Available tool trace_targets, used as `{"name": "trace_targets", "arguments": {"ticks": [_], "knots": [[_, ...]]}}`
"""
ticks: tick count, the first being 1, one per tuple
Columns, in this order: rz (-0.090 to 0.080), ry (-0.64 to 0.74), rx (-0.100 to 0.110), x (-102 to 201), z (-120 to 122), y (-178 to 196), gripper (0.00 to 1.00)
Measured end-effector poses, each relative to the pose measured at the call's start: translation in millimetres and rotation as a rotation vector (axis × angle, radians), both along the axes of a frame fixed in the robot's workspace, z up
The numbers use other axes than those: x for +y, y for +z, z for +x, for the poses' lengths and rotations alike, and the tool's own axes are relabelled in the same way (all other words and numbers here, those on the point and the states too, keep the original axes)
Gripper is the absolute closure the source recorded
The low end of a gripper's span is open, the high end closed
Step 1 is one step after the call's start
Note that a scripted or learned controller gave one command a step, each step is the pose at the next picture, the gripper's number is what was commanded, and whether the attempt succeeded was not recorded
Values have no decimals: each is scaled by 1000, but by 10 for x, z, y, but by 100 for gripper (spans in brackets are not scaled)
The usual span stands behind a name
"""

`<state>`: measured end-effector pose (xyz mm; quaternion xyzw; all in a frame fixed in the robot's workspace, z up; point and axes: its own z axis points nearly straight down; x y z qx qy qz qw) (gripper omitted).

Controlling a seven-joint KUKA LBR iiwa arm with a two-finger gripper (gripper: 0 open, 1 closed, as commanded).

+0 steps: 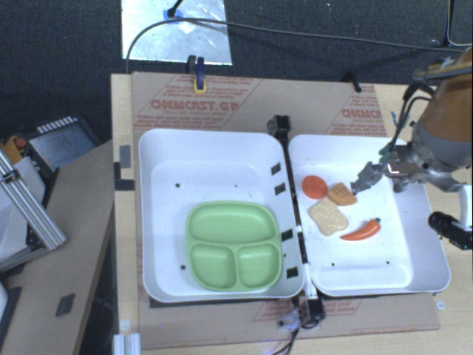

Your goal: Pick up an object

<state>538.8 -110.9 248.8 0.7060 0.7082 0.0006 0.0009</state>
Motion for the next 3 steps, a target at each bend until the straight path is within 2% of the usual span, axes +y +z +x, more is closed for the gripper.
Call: {"name": "trace_targets", "arguments": {"ticks": [1,2,3], "knots": [[1,-2,5,-51,-9,-612,0],[2,-2,6,57,-7,-1134,0],[2,-3,1,62,7,-1631,0]]}}
